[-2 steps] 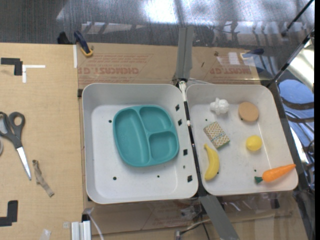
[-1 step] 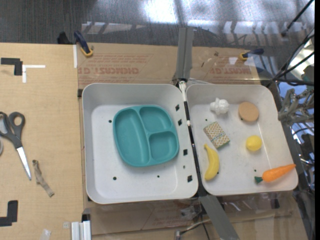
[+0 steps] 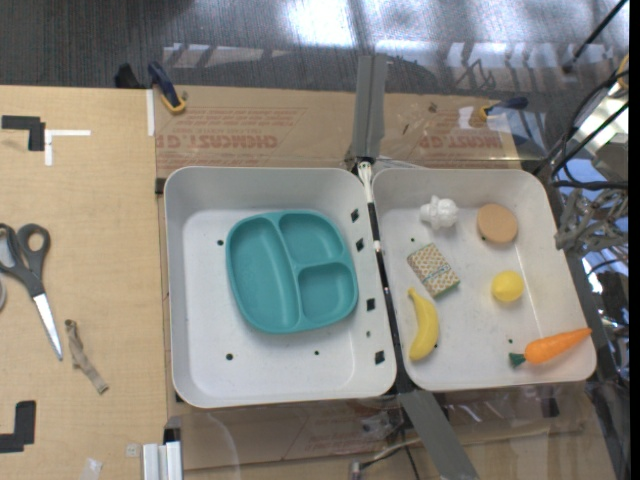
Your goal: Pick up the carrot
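**A:** Item one, the task's thing?

**B:** Carrot (image 3: pixel 555 347), orange with a green stub. It lies flat in the right bin (image 3: pixel 540 183), in the near right corner, close along the near wall. The stub points left and the thin end points towards the right wall.

**A:** Its neighbours in that bin?

**B:** Banana (image 3: pixel 424 325), yellow, near the left wall and well apart from the carrot. Lemon (image 3: pixel 508 287), just up from the carrot's stub and not touching it. Small patterned box (image 3: pixel 433 269), above the banana and tilted. Round tan disc (image 3: pixel 497 223) and a small white lumpy piece (image 3: pixel 438 211), both towards the far wall.

**A:** Left bin?

**B:** Left bin (image 3: pixel 200 183) holds one teal divided plate (image 3: pixel 292 271) with three compartments, roughly central.

**A:** Outside the bins?

**B:** Scissors (image 3: pixel 33 273) with grey handles, on the bench (image 3: pixel 90 198) at far left. A blue clamp (image 3: pixel 165 86) sits at the far edge of the cardboard under the bins.

**A:** Jaws?

**B:** State: cannot tell. Nothing touches the carrot.
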You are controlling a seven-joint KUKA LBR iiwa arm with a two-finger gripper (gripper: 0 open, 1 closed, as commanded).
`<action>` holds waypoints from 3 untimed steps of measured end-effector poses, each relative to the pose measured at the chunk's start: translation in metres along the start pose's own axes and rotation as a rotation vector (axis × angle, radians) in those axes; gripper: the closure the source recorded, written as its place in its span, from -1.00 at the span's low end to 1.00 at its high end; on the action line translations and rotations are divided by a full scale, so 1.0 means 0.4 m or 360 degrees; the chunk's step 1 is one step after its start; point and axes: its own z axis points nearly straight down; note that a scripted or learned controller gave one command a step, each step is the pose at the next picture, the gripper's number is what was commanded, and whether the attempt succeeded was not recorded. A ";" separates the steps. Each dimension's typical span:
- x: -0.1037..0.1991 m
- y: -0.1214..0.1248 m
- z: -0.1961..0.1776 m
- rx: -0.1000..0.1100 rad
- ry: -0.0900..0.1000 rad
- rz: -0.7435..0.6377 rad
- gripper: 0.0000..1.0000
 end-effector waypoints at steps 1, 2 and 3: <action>0.034 0.025 0.000 -0.0001 -0.0002 -0.0638 1.00; -0.005 -0.003 -0.100 0.0000 -0.0005 -0.1216 1.00; -0.036 -0.025 0.037 -0.0006 -0.0005 -0.1813 1.00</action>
